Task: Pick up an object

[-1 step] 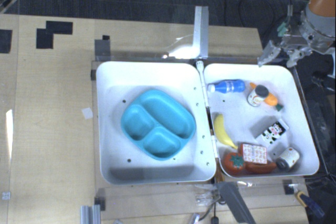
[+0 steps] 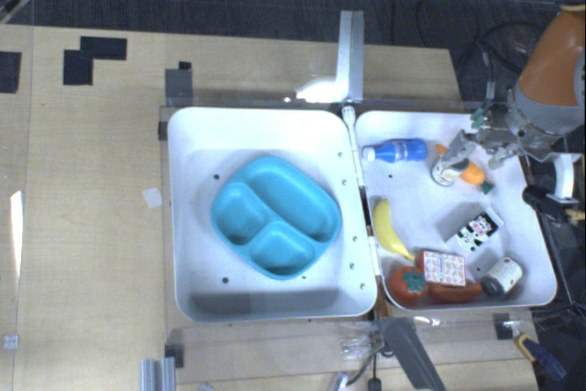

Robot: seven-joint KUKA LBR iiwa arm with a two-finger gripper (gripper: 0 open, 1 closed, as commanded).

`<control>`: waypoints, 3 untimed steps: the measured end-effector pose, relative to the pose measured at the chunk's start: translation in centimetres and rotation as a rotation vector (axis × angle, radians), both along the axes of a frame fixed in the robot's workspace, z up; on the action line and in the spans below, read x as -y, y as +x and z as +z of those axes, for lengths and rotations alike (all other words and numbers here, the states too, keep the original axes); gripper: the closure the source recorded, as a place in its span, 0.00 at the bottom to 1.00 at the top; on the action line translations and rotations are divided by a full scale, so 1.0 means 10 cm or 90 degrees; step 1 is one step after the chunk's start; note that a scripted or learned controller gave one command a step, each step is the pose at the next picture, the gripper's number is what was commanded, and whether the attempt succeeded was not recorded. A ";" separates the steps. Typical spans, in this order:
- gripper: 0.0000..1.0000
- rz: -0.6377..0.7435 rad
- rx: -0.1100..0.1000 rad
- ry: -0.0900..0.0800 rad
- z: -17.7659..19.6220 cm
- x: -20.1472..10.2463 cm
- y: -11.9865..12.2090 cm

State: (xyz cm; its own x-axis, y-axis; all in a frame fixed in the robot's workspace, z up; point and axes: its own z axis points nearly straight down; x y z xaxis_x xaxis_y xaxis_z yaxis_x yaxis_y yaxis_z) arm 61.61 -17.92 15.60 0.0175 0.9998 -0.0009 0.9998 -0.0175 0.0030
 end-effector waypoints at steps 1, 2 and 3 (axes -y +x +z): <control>0.00 -0.001 0.002 0.000 -0.58 0.15 0.32; 1.00 0.002 0.006 -0.002 -0.45 0.14 0.34; 1.00 0.014 0.004 -0.001 0.66 0.10 0.31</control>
